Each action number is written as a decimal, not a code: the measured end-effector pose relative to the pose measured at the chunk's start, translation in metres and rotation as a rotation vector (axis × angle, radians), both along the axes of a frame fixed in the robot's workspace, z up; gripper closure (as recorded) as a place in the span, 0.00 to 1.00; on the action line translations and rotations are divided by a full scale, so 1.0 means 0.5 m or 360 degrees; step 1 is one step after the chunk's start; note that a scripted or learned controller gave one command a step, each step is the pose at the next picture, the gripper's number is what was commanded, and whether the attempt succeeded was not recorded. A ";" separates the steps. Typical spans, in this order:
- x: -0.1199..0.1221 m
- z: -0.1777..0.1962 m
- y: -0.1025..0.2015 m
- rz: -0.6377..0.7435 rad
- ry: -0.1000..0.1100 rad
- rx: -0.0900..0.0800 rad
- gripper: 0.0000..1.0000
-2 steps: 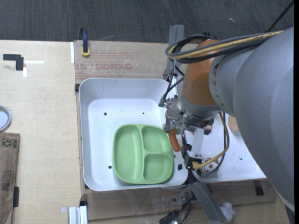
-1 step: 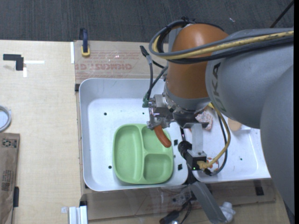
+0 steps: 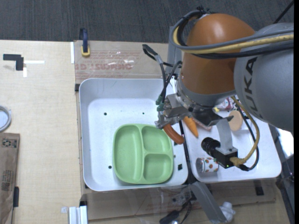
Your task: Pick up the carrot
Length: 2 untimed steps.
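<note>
Looking down from the camera above the bench, the carrot [image 3: 190, 126] lies in the right bin [image 3: 262, 163], close to that bin's left wall and about halfway along it. It is small, orange and pointed, and it lies at a slant. The big grey and orange arm hangs over its top end, so part of it is hidden.

The gripper [image 3: 164, 118] sits just left of the carrot, over the wall between the two bins. I cannot tell if it is spread apart or pressed together, because the arm's wrist covers it. Nothing can be seen held in it.

A reddish sausage-shaped thing [image 3: 174, 134] lies just beside the carrot, near the same wall. It touches the top right edge of the green plate [image 3: 140, 160]. The plate sits by the bottom right corner of the left bin [image 3: 100, 120]. A little spotted cup [image 3: 206, 165] stands near the bottom left corner of the right bin.

The carrot looks like a toy, so it is likely light and stiff. Its skin may be smooth and a bit slippery, and its round shape could make it roll. The best place to grab is likely across the fat middle, not the thin tip. The squeeze should go across its short way. Mixing it up with the reddish thing is a risk, since both are close and look alike.
</note>
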<state>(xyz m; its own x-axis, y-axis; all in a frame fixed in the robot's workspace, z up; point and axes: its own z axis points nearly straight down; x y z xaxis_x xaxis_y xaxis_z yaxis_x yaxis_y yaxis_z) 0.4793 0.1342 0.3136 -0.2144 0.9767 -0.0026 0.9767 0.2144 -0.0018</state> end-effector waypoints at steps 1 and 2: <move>-0.003 -0.156 -0.144 -0.0096 0.0004 0.0000 1.00; -0.005 -0.247 -0.208 -0.0617 0.0007 0.0000 1.00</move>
